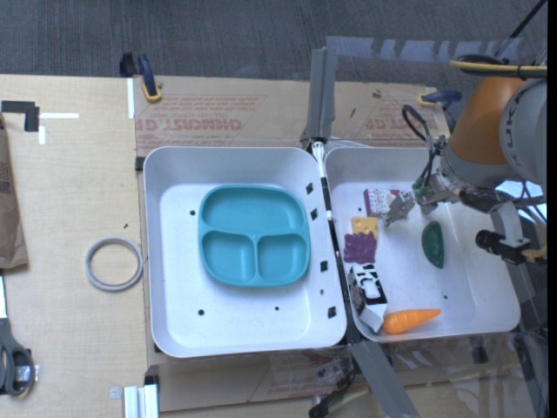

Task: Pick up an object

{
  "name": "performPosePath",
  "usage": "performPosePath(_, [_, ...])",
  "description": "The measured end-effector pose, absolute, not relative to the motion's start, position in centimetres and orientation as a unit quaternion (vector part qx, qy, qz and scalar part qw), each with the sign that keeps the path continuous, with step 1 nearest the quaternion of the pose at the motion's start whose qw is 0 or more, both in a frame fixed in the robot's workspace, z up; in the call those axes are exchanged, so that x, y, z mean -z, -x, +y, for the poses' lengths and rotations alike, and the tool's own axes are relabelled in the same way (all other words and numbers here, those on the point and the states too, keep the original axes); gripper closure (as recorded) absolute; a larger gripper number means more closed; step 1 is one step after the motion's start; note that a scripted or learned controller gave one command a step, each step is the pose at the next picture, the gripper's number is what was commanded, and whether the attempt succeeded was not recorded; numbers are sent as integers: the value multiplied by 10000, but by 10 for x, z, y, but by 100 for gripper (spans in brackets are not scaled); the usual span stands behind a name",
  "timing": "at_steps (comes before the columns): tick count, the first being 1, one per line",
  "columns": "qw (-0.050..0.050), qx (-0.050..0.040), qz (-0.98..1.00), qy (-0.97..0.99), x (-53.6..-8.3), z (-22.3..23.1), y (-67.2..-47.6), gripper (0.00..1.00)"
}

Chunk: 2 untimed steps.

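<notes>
Spanning pale wood bench (70,207), white bins (165,320), grey carpet (218,16)

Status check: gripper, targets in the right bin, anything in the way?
Gripper low over right bin, nothing visibly held. Nearest: purple packet, green object. Carrot farther off. No blockage seen.

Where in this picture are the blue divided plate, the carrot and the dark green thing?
blue divided plate (255,236): camera view, left bin, on the ridge between its compartments.
carrot (409,320): camera view, right bin, mid-body of the orange root.
dark green thing (432,243): camera view, right bin, its middle.
</notes>
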State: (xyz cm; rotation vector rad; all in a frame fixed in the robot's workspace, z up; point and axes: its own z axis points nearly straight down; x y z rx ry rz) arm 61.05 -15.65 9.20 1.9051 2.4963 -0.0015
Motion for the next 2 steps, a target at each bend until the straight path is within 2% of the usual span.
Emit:
performPosePath(1, [5,5,8336,-5523,-138,-194,-571,0])
performPosePath(2, [-9,7,7747,-6324,-91,-170,-530,0])
